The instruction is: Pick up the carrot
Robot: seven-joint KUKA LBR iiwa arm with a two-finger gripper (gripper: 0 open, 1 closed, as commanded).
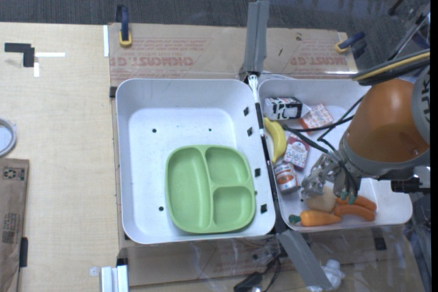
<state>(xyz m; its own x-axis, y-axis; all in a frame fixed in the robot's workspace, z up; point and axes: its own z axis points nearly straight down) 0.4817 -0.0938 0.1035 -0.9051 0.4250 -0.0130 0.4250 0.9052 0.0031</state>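
Note:
An orange carrot (320, 218) with a green stub lies along the near wall of the right bin (400, 215). A second carrot-like orange piece (357, 208) lies just to its right. My gripper (327, 180) hangs low in the right bin, directly above and slightly behind these, over a beige rounded item (321, 202). The orange band of the arm (387, 130) hides the bin's right half. Nothing orange shows inside the gripper.
In the right bin, a banana (277, 137), a small can (286, 178), a dark carton (285, 107) and snack packets (315, 116) crowd the left and far side. The left bin (137, 147) holds a green divided plate (211, 188).

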